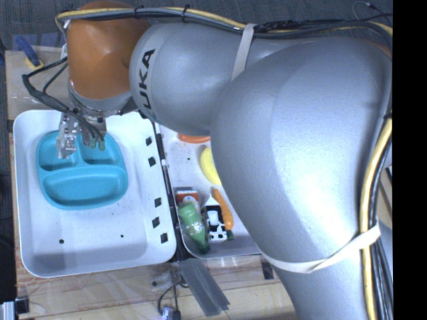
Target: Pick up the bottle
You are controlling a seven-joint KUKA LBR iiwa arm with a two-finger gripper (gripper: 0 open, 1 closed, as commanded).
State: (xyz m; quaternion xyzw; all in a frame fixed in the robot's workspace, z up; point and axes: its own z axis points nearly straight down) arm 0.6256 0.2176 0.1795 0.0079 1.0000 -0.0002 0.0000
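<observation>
Camera view, looking down at a slant. Grey KUKA arm (287, 139) across most of right and centre, orange band (100, 45) above wrist at upper left, black and yellow cables (200, 15) strapped along its top. Gripper (81, 141) hanging over left bin (87, 252), directly above blue divided tray (83, 172); two metal fingers (66, 142) spread apart, nothing between them, tips low over tray's upper compartments, contact not discernible. Tray in upper part of left bin, three compartments, tilted slightly. Right bin (168, 179) largely hidden under arm. Green bottle (193, 222) lying on its side in right bin's near left corner, just beside dividing wall, well apart from gripper. Near bottle: orange carrot-like piece (223, 212), black-and-white patterned item (215, 222), yellow rounded object (210, 165) partly under arm, orange rim (193, 139) at arm's edge. Wooden bench (87, 292) below bins.
</observation>
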